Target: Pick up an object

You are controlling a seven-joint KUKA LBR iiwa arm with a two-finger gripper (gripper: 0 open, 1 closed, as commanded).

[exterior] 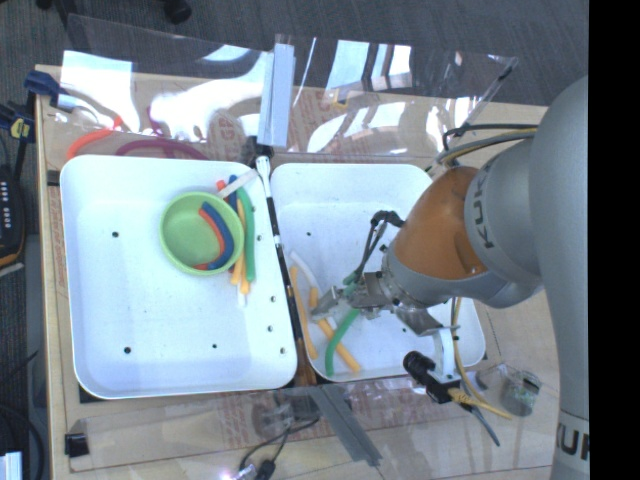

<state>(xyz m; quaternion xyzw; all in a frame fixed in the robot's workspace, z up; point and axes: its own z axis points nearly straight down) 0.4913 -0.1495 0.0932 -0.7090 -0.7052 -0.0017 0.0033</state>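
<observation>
Claw [335,306] low in right bin [400,183], fingers slightly apart, tips among orange sticks [328,340] and a green stick [345,326]; grip on any impossible to tell. Far left, in left bin [110,298]: green bowl [200,232].

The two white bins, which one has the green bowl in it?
The left bin holds the green bowl, with colourful sticks beside it. The right bin has thin orange and green sticks and the gripper reaching into it instead.
</observation>
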